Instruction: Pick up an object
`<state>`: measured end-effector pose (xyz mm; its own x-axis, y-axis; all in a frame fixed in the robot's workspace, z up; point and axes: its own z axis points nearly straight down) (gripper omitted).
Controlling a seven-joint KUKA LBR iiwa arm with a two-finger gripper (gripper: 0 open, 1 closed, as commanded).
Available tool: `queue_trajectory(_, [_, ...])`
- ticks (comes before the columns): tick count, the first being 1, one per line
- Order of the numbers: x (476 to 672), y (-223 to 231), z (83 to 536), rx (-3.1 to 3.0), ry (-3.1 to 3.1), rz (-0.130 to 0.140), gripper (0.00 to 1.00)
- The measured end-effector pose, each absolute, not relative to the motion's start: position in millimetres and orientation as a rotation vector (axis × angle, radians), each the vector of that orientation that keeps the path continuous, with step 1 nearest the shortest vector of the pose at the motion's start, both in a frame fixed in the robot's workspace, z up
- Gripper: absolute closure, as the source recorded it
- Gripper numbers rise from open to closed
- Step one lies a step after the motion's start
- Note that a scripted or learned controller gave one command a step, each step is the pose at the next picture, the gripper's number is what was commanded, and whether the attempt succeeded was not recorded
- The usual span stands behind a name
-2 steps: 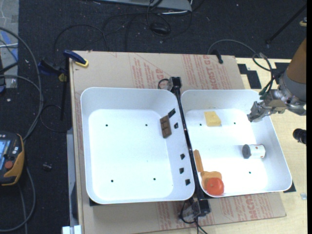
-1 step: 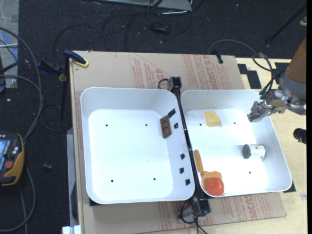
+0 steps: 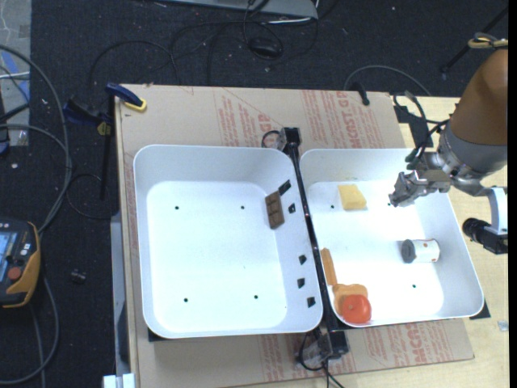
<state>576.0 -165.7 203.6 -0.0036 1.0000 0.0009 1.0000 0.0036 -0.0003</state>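
In the right bin (image 3: 452,217) lie a pale yellow block (image 3: 351,196) near the back, a small white and grey cylinder (image 3: 420,250) at the right, and an orange-handled brush with a red round head (image 3: 349,296) at the front left corner. A brown bar (image 3: 275,210) rests against the right wall of the left bin (image 3: 161,217). My gripper (image 3: 401,197) hangs over the back right part of the right bin, to the right of the yellow block and apart from it. Nothing shows between its tips.
The two bins sit on a cardboard sheet (image 3: 210,111) on the bench. A black divider with clips (image 3: 305,241) runs between the bins. Cables and a yellow-blue clamp (image 3: 125,97) lie beyond the left bin. The arm's orange band (image 3: 489,103) is at the right edge.
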Motion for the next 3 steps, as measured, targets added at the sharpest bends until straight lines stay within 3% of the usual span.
queue_trajectory(1, [574.6, -109.3, 203.9, -2.216, -2.226, -0.002, 1.00])
queue_trajectory(3, [540.7, -2.9, 201.9, -2.217, -2.225, -0.001, 1.00])
